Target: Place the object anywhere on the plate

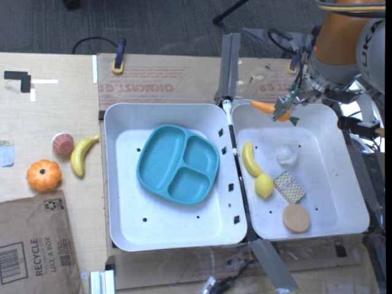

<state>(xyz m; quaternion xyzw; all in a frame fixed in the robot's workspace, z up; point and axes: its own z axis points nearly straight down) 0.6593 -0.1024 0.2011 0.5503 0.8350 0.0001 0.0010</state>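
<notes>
Item: carrot, orange, upper right of frame, over the far rim of the right bin. It looks pinched at its leafy end by the tool, though the contact is small and hard to confirm.

Step in hand: carry, judged. Next move calls for travel left across the divider to the blue plate, centre of the left bin, then release over any compartment.

Surface: pale wooden tabletop; grey carpet beyond. Right bin also holds a banana and lemon.
</notes>
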